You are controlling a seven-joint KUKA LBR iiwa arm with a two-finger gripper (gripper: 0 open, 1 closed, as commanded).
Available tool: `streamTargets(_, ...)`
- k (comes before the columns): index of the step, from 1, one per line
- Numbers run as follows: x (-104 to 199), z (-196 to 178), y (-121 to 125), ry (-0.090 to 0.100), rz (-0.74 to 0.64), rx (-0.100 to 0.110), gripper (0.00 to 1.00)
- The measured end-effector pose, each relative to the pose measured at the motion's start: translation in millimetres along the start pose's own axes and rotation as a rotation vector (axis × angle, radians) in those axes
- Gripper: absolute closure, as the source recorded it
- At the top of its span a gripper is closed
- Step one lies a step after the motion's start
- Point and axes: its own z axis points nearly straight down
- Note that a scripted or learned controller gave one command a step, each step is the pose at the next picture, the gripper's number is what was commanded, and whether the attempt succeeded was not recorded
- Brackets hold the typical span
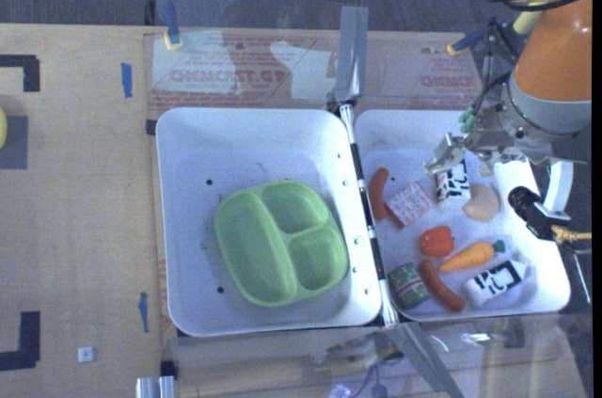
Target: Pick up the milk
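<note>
A small milk carton with black cow patches stands in the right bin, near its back. My gripper reaches down from the right onto the carton's top, and its metal fingers are shut on the carton's upper end. The carton's top is hidden by the fingers. Whether the carton rests on the bin floor or hangs just above it I cannot tell.
Around it in the right bin lie a pink packet, a red sausage, a beige piece, a tomato, a carrot, a green can and a black-and-white box. The left bin holds a green divided plate.
</note>
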Motion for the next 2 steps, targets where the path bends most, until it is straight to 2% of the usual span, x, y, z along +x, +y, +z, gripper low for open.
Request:
streamTargets(1,-28.7,127.5,18.7,-0.007,0.031,-0.025,0.0)
streamTargets(2,-30.2,117.2,19.4,-0.01,0.033,-0.028,1.0)
